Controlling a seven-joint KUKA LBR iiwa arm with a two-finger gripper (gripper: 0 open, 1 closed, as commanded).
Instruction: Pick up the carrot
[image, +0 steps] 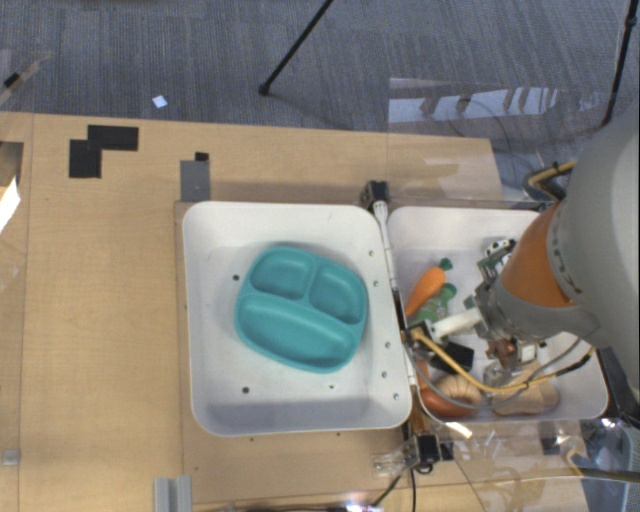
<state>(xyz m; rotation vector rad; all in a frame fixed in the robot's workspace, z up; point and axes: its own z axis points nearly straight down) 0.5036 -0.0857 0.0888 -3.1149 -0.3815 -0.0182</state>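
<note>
Camera view. The carrot (427, 287) lies in the right bin (450, 225), at the centre right of the frame, close to the wall shared with the left bin (200, 300). It points down-left, with green leaves at its upper end. It is judged to be a light, stiff plastic toy with a smooth, somewhat slippery skin; the best hold is across the thick orange body near the middle.

The arm (575, 255) enters from the right edge and bends down over the right bin. The gripper (500, 345) sits low among other items, to the lower right of the carrot and apart from it. Finger spacing cannot be told. A teal divided plate (300, 308) rests in the left bin.
</note>
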